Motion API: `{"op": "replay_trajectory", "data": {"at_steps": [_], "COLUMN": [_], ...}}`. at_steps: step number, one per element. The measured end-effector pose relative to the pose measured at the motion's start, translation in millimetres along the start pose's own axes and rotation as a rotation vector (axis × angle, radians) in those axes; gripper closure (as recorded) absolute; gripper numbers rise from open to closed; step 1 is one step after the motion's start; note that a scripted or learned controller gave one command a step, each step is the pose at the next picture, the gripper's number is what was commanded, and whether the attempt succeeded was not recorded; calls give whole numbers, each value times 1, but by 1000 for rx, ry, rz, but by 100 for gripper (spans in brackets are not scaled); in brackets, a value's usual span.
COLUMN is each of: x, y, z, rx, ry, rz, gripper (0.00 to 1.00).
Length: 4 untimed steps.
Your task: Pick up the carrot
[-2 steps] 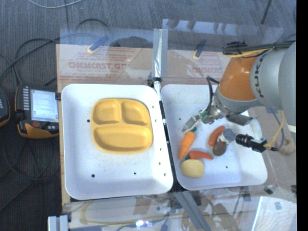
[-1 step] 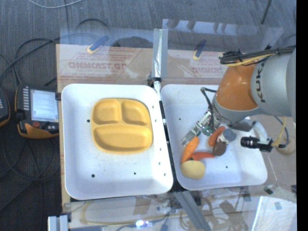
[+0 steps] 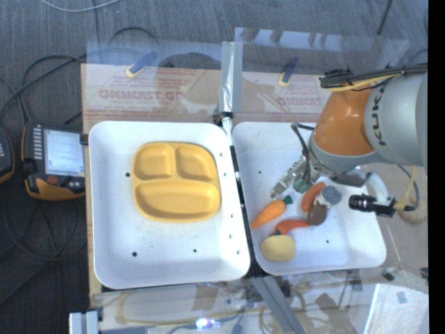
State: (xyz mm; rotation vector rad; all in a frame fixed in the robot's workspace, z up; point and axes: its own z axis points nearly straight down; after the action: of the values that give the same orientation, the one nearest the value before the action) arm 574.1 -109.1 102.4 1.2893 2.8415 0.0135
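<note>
Carrot (image 3: 268,214) lies in the right bin (image 3: 361,252), close to that bin's left wall and a little toward its front edge, tilted so its green-topped end points up toward the gripper; nothing grips it. Just beside it, toward the bin's middle, sit a second orange-red piece (image 3: 312,195) standing slantwise, a flatter red-orange piece (image 3: 293,225) below that, and a small brown object (image 3: 318,215) touching them; a pale yellow potato-like lump (image 3: 277,247) rests near the front edge, just below the carrot. The gripper (image 3: 293,179) hangs over the middle of the right bin, its metal fingers reaching down-left toward the carrot's green end; whether they are spread or pressed together I cannot tell from here. The arm (image 3: 389,120) comes in over the bin's right rear corner; the orange band shows above the wrist. The left bin (image 3: 111,256) carries a yellow divided tray (image 3: 176,181) near its middle, well apart from the carrot.
</note>
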Motion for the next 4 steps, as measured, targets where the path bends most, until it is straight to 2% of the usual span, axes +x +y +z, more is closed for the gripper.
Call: {"op": "replay_trajectory", "data": {"at_steps": [1, 2, 3, 4], "x": [0, 22, 22, 85], "y": [0, -35, -33, -1], "z": [0, 9, -1, -82], "rx": [0, 2, -3, 18], "ry": [0, -4, -1, 15], "rz": [0, -260, -259, 132], "gripper": [0, 0, 100, 100]}}
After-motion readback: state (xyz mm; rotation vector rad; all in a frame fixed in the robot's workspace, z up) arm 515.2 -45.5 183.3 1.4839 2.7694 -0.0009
